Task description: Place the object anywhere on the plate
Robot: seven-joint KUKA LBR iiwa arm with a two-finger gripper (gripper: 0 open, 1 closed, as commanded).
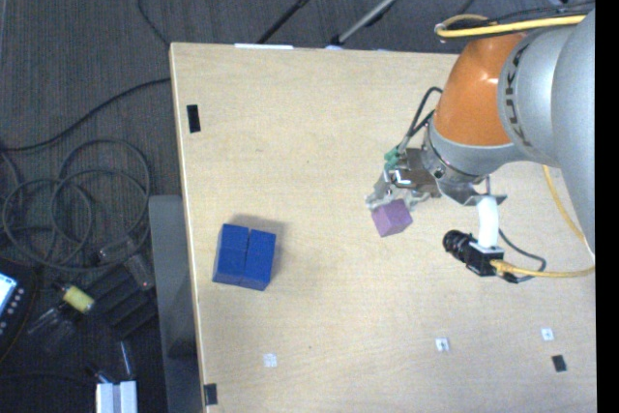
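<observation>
1. Worktop (319, 111): pale wood-coloured board seen from above at a slant, with dark carpet floor around it.
2. Arm (542, 82): grey body with an orange band, coming in from the right side of the camera view and covering the upper right part of the board.
3. Tool (395, 191): sits at the arm's left end, right of board centre, pointing down-left. Metal fingers are small and crowded with hardware, so I cannot tell if they are spread or pressed together.
4. Purple cube (392, 219): small, tilted, right at the tool tip, touching or just under it. Whether it sits between the fingers or only lies beside them on the board, I cannot tell.
5. Blue block (245, 255): larger, looks like two blue cubes joined side by side, on the left part of the board, well apart from the purple cube and the tool.
6. Black fitting (471, 250) with a yellow cable hangs off the wrist, just right of the purple cube, above the board.
7. Small black marks on the board near the top left corner and along the bottom edge.
8. Floor to the left: loops of black cable (68, 198) and some loose bits near the bottom left corner.
</observation>
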